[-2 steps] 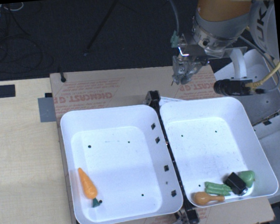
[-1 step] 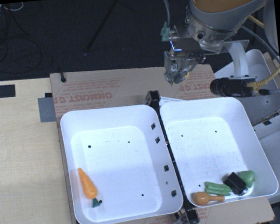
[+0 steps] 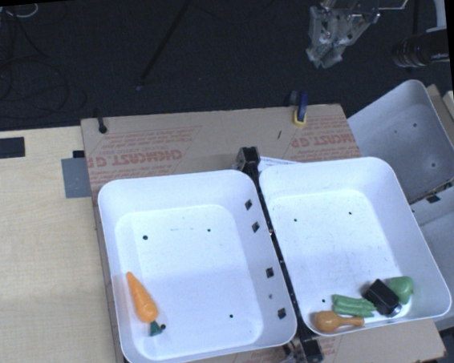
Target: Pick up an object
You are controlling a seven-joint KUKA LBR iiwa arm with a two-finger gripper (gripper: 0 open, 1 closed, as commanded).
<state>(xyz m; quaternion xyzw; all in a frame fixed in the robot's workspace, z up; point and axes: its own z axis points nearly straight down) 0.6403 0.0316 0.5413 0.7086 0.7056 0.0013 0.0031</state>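
The carrot [image 3: 142, 298] is seen in the left bin [image 3: 175, 188], close to its left wall and near the front corner. Its long axis runs almost front to back, with the green top pointed to the front and slightly right. Much bare floor is left to its right and behind it.

In the right bin [image 3: 331, 175], four things are crowded at the front right corner: a pear [image 3: 336, 321], a green pod [image 3: 353, 306], a black block [image 3: 382, 296] and a green piece [image 3: 401, 286].

The gripper [image 3: 328, 39] is held high beyond the bins, at the upper right. Whether it is spread or pressed together cannot be told.
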